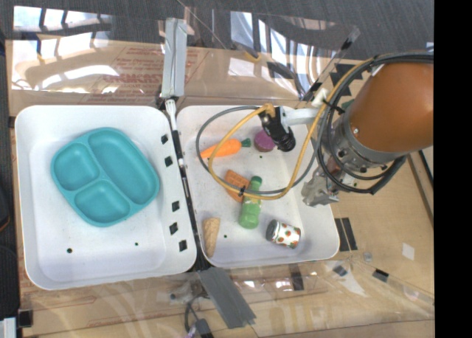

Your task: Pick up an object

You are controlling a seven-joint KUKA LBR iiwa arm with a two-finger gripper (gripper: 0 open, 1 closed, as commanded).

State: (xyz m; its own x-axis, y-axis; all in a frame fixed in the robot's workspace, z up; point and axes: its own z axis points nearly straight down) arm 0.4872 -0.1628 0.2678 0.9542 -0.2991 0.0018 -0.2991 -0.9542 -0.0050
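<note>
Claw [322, 195] hangs beneath the orange-banded arm [387, 108], its spread impossible to tell.

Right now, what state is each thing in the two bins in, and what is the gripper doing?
Teal divided plate: flat in the left bin, compartments bare.
Carrot: lying in the right bin.
Green bottle: lying on its side.
Patterned cup: tipped on its side near the front edge.
Cone: lying by the divider.
Purple item: beside the gripper.
Gripper: over the right bin's right edge.
</note>
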